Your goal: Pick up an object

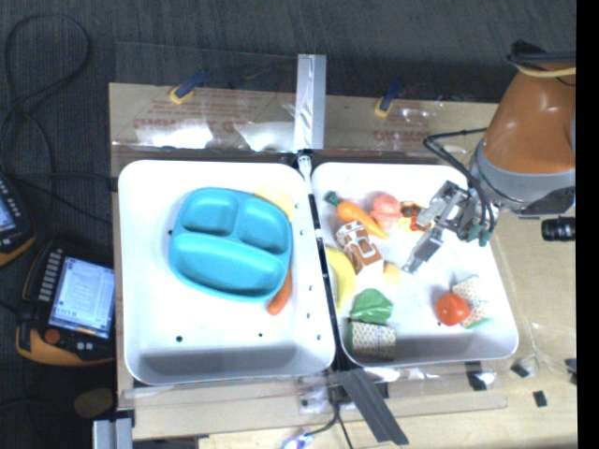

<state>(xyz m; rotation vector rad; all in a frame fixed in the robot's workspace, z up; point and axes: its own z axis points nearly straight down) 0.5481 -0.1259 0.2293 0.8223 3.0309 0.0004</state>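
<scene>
From the camera above, my arm (529,138) came in from the right, and my tool (423,241) hung over the right bin (501,340), near its upper middle. I could not tell how the tool was set; the picture was too coarse there. Nothing could be seen caught in it.

There were two white bins on the bench (524,400), side by side and touching along their inner walls. The left bin (150,344) held one blue divided plate (229,241), lying tilted near its middle. One orange carrot (281,295) lay against the plate's lower right edge, and a bit of something yellow (278,197) peeked out past its upper right edge.

The right bin held the crowd of toy food. I counted one carrot (356,214) near the top left, one pink piece (385,206) just beside it, one brown and white block (359,243) below them, one banana (340,274) along the left wall, one green leafy piece (372,305) under that, one speckled block (373,340) at the bottom, and one red tomato (452,309) toward the lower right, resting against a pale piece (471,289). The tool was nearest the pink piece and the brown block, apart from the tomato.
</scene>
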